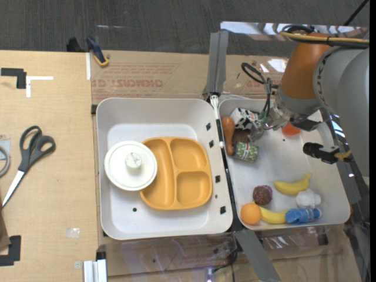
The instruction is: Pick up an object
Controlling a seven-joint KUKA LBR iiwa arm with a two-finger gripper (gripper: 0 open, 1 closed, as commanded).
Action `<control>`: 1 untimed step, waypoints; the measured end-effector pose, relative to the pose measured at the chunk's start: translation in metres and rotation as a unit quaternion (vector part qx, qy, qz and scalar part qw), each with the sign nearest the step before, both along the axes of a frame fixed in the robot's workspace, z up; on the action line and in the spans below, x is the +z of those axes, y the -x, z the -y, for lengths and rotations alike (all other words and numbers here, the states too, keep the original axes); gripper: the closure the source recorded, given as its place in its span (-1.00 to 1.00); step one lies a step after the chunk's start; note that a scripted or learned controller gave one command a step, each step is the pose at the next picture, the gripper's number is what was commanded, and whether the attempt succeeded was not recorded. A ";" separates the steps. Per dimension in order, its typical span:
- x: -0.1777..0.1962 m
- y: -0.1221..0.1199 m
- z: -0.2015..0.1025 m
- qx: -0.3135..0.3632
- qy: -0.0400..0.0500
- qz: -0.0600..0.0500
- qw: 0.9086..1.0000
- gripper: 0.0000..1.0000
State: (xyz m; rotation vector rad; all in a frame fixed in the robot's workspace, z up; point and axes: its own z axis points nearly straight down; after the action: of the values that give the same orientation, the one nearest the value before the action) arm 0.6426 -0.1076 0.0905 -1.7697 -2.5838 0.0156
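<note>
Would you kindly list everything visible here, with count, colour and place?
bins: 2, white, side by side on the bench
tray: 1, yellow, left bin
lid: 1, white, round, left bin, overlapping the tray's left edge
can: 1, green, right bin, upper left
carrot: 1, orange, right bin, at left wall
bananas: 2, yellow, right bin, lower half
orange: 1, right bin, lower left corner
bottle: 1, blue, right bin, bottom edge
scissors: 1, black-handled, bench, far left
arm: 1, grey with orange band, over right bin
gripper: 1, low at right bin's upper left
</note>
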 end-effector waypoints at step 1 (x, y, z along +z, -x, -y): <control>0.001 0.071 -0.005 0.044 -0.001 0.007 0.999 1.00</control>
State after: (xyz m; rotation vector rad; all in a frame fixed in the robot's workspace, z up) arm 0.5713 -0.1026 0.0918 -1.6590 -2.6679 0.0007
